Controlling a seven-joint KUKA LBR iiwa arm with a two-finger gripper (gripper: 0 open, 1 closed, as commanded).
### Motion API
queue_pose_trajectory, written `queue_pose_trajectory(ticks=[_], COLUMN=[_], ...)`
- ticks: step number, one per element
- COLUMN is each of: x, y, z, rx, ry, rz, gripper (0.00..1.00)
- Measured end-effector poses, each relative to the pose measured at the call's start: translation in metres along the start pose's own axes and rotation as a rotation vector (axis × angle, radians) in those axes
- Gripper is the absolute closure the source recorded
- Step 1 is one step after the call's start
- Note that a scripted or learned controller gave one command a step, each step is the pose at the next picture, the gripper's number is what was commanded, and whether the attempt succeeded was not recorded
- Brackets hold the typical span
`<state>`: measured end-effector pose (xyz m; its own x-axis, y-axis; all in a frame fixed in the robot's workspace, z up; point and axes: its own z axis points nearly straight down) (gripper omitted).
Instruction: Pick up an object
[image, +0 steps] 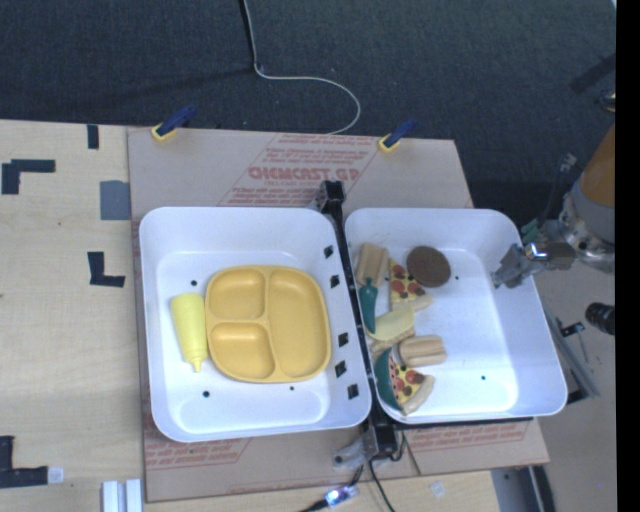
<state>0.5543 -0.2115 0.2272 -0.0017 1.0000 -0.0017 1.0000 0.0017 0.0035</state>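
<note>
Hovering over right bin's (520, 330) right rim: gripper (512, 266); whether jaws open or closed, cannot tell. Toy food pile (400, 325) against bin's left wall, well apart from gripper.

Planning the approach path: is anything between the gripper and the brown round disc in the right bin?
Nothing visible. The gripper sits at the right bin's right rim, and bare white floor lies between it and the brown disc. The other toy foods crowd the disc's far side.
</note>
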Motion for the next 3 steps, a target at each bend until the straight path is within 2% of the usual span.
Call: queue_pose_trajectory(ticks=[1,3], x=[0.054,0.168], y=[-0.007,-0.037], z=[-0.009,0.012], rx=[0.003,0.008], ry=[0.003,0.004], rz=[-0.005,-0.004], gripper=[1.0,1.0])
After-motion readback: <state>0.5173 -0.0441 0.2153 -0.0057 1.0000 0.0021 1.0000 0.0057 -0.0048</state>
